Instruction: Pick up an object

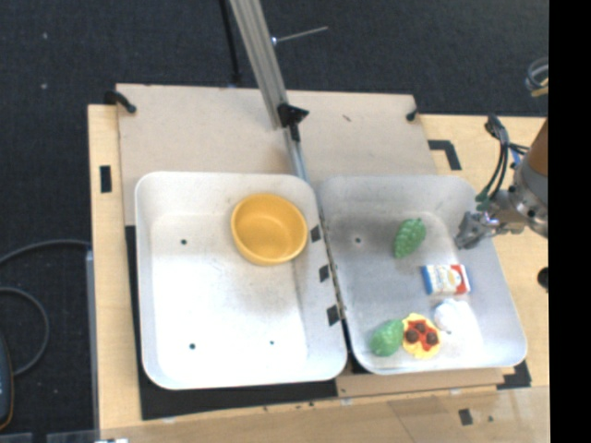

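Hovered over right bin's (480, 335) far edge: pincer (469, 231), grip state unclear, beside green toy (409, 237).

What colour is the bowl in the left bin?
Yellow bowl, seen clearly in the camera view.

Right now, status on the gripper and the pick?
Gripper over right bin rim, nothing held. Nearest: green toy, blue-red packet. Nothing between.

One white bin (489, 344) lies beneath the gripper (471, 231); the second white bin (185, 349) sits beyond it, touching the first. A slanted metal rail (259, 44) stands well apart from the gripper.
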Tool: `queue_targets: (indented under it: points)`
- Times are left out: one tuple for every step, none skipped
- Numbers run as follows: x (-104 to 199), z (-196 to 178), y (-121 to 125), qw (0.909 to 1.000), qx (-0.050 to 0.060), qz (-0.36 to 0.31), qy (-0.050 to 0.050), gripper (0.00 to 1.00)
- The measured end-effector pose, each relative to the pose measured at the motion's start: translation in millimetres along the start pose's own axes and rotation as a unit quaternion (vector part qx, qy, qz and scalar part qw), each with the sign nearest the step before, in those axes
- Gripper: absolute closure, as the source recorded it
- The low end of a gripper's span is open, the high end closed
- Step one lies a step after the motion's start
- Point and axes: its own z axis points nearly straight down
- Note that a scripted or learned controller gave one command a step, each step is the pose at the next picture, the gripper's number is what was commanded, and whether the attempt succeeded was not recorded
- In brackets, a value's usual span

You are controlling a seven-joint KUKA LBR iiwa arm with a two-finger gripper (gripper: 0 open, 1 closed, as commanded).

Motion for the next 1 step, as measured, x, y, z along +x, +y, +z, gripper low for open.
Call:
queue_targets:
  points:
    - [-1.3, -54.4, 1.9, 1.0000, -0.001, 0.000, 0.000, 1.00]
